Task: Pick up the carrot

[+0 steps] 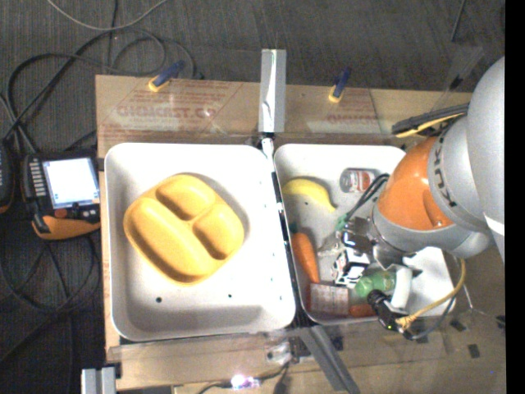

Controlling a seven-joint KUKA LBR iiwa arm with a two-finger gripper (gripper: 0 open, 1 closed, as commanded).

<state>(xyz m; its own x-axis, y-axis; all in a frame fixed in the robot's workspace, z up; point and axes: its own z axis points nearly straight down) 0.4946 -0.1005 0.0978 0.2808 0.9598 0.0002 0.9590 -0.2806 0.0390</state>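
Observation:
The orange carrot (pixel 305 257) lies lengthwise in the right bin (pixel 426 298), close to its left wall, with its tip toward the near side. My gripper (pixel 351 257) hangs low over the middle of that bin, just right of the carrot, amid black cables and white parts. The carrot lies on the bin floor beside the gripper. The grey arm with its orange band (pixel 410 191) covers the right part of the bin.
In the right bin are a yellow banana (pixel 308 192), a small can (pixel 358 179), a green item (pixel 377 282), a brown block (pixel 328 299) and a red piece (pixel 359 309). The left bin (pixel 131 310) holds a yellow divided plate (pixel 184 226).

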